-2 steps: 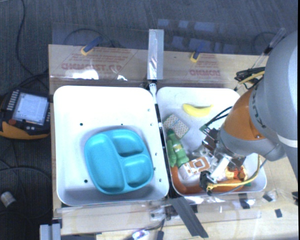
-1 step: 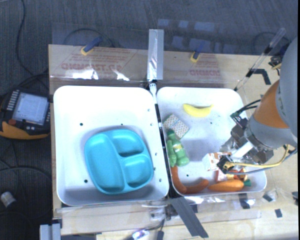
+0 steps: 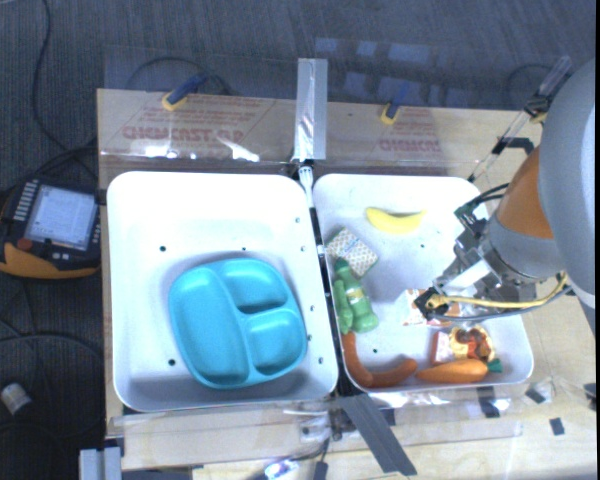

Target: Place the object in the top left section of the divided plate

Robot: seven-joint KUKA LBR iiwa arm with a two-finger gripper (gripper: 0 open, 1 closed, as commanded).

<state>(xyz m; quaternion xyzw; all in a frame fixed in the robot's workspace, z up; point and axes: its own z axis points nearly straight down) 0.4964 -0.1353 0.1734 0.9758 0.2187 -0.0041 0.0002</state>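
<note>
Two white bins sit side by side on a bench, seen from above. The blue plate (image 3: pixel 238 319) lies in the left bin (image 3: pixel 140 218). My gripper (image 3: pixel 432 304) hangs low in the right bin (image 3: pixel 420 193), among toy food. I cannot tell what it grips. The plate lies far to its left, and its top left section (image 3: pixel 248 279) sits closest to the wall between the bins.

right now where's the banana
In the camera view, the banana lies near the far wall of the right bin, just beyond the patterned packet.
</note>
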